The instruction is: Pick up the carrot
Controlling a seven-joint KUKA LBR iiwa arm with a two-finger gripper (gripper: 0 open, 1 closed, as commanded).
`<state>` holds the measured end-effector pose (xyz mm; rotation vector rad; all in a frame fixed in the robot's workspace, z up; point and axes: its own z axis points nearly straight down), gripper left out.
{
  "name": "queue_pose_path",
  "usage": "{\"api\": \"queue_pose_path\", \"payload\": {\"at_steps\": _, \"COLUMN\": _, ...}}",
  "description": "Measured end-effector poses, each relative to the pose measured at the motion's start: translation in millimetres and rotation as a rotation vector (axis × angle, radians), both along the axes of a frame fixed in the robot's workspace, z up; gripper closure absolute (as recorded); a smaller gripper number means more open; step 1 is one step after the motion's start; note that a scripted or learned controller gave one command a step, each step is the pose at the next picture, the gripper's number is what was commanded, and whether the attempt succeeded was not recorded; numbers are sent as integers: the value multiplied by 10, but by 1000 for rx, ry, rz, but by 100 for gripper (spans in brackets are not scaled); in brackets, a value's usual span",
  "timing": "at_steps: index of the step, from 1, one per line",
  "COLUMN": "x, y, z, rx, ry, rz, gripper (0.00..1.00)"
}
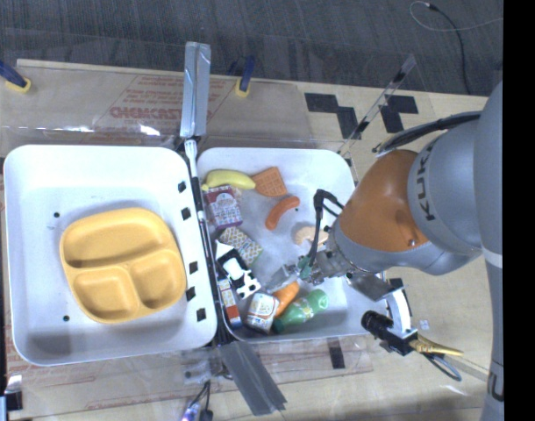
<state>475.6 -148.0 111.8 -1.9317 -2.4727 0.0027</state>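
- Near the front wall of the right bin (342, 169) lies the carrot (286, 299), a short orange piece pointing up and to the right. It sits wedged between a small tin can (261, 310) on its left and a green bottle (303, 312) on its right, touching both.
- Directly above the carrot's upper end hangs the gripper (304, 268), at the end of the grey arm (443, 196) with its orange band, which reaches in from the right. Whether its tips are apart or together cannot be told; the wrist hides them, and nothing is seen between them.
- Behind the carrot, toys crowd the bin: a banana (230, 180), a waffle (270, 181), a sausage (282, 210) and a black-and-white carton (237, 270). This crowding probably explains the steep approach from above rather than from the side.
- On the left, the other bin (31, 174) holds a yellow divided tray (121, 261), well apart from the work.
- Judging from the position, the grasp is not yet made. The neighbours pressing the carrot may block a clean closing.
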Motion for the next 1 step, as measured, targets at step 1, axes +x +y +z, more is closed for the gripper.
{"api": "queue_pose_path", "payload": {"at_steps": 1, "x": 8, "y": 0, "z": 97, "rx": -1, "ry": 0, "rz": 6, "gripper": 100}}
